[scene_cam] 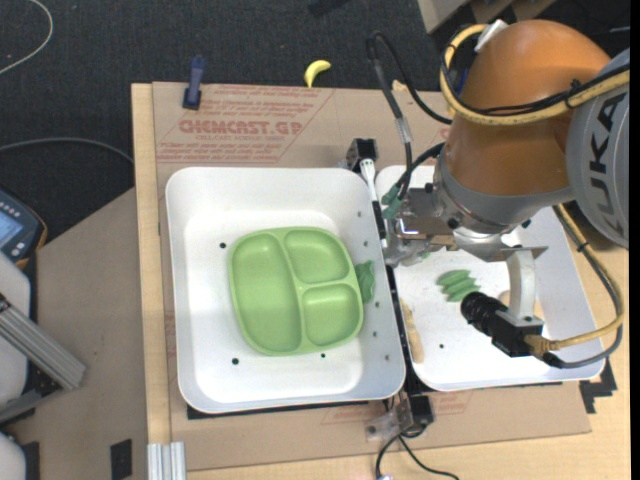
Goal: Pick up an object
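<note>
A light green divided plate [295, 290] lies in the middle of the left bin [200, 208]. A small darker green piece [365, 281] sits against the plate's right edge, by the bin wall. In the right bin [560, 268] a green pod-like object [458, 284] lies near the centre. The arm's big orange and grey wrist hangs over the right bin's left half and covers most of the gripper [402, 236], which sits low by the wall between the two bins, up and to the left of the pod.
A thin tan stick [411, 333] lies along the right bin's left edge. Outside the bins, a blue clip [193, 82] and a small yellow object [317, 70] rest at the far edge of the cardboard sheet [260, 128]. Cables run behind the arm.
</note>
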`<action>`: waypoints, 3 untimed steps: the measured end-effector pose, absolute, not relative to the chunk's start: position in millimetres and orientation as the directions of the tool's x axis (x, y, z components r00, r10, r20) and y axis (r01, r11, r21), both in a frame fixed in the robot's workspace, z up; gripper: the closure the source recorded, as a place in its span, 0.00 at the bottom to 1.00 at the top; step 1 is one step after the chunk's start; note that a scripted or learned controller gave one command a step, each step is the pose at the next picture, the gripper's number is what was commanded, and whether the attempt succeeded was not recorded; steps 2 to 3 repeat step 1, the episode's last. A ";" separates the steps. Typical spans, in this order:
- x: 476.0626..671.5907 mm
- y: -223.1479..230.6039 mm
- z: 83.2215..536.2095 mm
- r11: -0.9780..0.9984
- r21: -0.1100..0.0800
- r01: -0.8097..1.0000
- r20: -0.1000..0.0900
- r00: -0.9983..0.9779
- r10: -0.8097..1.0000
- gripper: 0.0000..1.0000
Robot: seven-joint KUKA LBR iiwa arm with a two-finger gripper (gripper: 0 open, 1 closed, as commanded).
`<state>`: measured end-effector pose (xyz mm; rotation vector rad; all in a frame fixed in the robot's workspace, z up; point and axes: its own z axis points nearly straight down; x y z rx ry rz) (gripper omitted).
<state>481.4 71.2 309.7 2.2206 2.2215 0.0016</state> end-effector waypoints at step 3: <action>480.5 106.3 435.2 0.005 0.016 1.000 0.005 -0.005 1.000 1.00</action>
